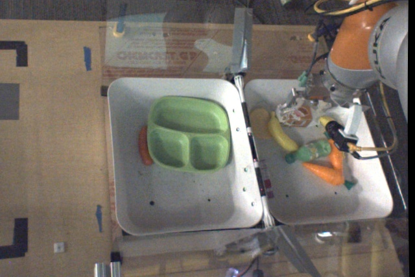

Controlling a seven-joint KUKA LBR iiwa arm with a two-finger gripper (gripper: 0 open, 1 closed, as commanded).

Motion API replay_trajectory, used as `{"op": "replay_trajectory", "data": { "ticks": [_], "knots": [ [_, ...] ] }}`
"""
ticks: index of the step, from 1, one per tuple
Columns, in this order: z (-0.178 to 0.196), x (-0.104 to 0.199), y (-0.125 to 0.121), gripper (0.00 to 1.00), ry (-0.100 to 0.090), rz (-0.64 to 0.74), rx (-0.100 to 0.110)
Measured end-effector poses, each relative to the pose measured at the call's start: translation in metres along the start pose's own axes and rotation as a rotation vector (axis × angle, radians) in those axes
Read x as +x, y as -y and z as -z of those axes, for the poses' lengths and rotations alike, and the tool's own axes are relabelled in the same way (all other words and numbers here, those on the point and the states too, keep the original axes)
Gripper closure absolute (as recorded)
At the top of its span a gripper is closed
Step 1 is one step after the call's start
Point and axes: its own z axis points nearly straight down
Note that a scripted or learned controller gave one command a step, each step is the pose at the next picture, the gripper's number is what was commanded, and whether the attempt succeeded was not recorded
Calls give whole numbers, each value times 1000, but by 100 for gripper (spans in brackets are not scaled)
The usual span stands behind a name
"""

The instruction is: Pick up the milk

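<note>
Grey arm [376, 36] reaching in over right bin [376, 204], gripper [305, 100] pointed down, finger state unclear, milk [295, 115] just below gripper, contact uncertain

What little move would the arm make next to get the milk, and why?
Probably a short drop toward the milk, the white and red thing in the right bin. The gripper sits just by its upper right edge, and the banana lies close beside it, so a small, careful descent seems wisest.
</note>
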Motion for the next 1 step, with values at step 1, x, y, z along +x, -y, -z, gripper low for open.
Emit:
{"op": "replay_trajectory", "data": {
  "ticks": [1],
  "knots": [
    [-18, -14, 18, 0, 0, 184, -43]
  ]
}}
